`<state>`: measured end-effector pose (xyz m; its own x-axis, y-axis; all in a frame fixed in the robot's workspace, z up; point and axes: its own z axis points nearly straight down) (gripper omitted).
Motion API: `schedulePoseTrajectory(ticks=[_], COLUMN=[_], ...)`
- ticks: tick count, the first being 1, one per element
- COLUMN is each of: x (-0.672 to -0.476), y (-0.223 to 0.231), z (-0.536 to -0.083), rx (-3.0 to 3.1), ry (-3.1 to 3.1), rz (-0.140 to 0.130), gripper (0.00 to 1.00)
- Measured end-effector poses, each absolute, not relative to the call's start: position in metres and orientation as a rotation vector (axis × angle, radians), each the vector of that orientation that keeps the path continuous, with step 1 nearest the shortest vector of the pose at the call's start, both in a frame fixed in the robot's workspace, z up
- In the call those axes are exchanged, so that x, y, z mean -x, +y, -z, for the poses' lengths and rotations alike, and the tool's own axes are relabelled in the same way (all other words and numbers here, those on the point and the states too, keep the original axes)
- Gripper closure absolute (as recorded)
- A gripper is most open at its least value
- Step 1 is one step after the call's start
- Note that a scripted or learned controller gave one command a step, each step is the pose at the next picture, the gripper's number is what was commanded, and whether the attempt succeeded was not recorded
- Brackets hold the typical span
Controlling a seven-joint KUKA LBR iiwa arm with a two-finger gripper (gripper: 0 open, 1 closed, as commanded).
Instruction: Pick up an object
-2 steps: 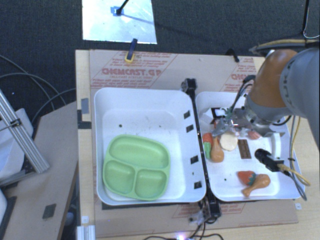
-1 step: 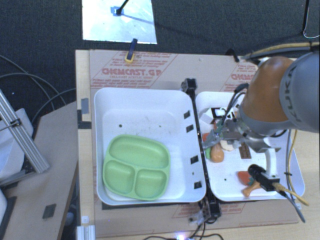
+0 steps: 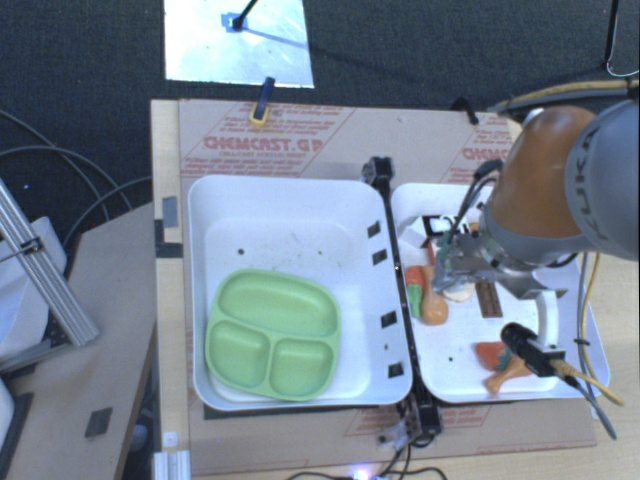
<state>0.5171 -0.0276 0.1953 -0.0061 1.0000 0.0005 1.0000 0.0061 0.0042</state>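
Camera view shows my pincer [image 3: 452, 268] low in the right bin [image 3: 455, 383], just above the carrot [image 3: 434, 308]; nothing visibly lifted, grasp unfinished, and its opening I cannot tell.

Arm [image 3: 560, 183] comes in from the right edge, grey links with the orange band [image 3: 535, 173] facing the camera, wrist pitched down and toward the left. Gripper [image 3: 452, 268] sits low, tucked under the wrist housing. Arm body blocks most of it, so finger state isn't readable.
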Motion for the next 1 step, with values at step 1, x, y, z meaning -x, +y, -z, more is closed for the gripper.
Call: schedulePoseTrajectory(ticks=[1], x=[-0.5896], y=[-0.1414], z=[-0.1312], rx=[-2.223], ry=[2.210], rz=[0.003], gripper=[1.00])
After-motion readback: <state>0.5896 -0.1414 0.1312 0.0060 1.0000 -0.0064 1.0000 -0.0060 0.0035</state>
